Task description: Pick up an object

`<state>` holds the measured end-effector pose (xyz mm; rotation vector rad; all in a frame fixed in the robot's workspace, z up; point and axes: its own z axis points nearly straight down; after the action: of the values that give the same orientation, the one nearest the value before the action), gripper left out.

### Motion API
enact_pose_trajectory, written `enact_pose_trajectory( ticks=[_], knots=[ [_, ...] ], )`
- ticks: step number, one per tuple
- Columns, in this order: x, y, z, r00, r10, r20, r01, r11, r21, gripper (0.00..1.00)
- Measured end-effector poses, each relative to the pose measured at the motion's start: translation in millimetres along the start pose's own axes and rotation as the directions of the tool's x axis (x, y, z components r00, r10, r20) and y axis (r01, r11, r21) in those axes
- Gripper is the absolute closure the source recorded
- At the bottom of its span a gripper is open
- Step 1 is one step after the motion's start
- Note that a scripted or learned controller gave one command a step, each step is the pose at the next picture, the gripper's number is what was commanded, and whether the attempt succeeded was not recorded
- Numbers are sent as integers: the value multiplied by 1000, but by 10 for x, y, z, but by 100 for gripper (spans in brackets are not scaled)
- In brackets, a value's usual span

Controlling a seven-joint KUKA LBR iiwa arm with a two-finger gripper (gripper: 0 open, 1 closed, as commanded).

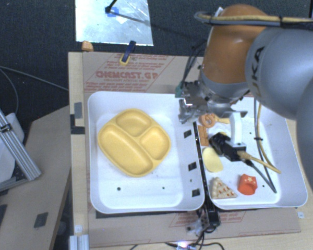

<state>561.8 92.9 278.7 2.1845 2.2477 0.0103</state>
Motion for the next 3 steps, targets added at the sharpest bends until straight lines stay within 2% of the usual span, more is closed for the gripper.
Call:
enact_pose_trajectory(
  ticks=[1, 2, 3],
  knots=[
    [-182, -299, -984, 1000, 25, -3, -25, 1000, -3, 100],
    [891, 185, -1062, 1000, 15, -4, -15, 1000, 2, 100],
    [828, 175, -1167, 1000, 18, -2, -18, 1000, 4, 100]
  ],
)
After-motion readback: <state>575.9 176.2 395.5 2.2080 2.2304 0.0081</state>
